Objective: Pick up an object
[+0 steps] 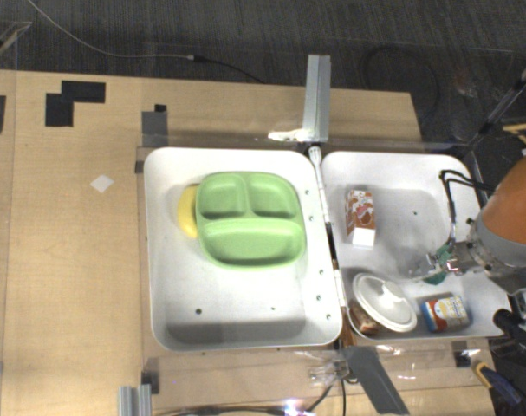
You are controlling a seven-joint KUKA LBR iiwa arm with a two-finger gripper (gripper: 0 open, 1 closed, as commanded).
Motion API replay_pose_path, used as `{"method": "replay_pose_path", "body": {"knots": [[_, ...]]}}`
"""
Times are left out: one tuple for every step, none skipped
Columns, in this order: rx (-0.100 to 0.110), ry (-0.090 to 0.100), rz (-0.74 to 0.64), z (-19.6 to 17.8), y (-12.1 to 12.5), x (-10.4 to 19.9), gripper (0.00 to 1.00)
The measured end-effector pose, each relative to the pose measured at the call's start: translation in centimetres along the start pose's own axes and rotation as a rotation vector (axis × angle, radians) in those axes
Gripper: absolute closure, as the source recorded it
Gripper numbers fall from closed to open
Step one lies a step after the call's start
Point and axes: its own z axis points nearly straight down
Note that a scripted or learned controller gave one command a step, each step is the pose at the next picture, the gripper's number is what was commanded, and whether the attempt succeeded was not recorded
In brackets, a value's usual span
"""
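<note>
Can [442,312] lies below pincer [435,267], whose tips blur.

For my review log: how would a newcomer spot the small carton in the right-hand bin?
Start at the right bin. The small carton lies near its left wall, above the white bowl. It alone is boxy, red-brown and white; the can is round.

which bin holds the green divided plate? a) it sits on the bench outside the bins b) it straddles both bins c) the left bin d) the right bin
c: the green divided plate lies inside the left bin, partly covering a yellow object, while the right bin holds a small carton, a can and a white lid.
</note>
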Motion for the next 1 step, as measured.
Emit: {"method": "replay_pose_path", "body": {"knots": [[0.013, 0.006, 0.115, -12.92, 3.58, 3.15, 1.0]]}}
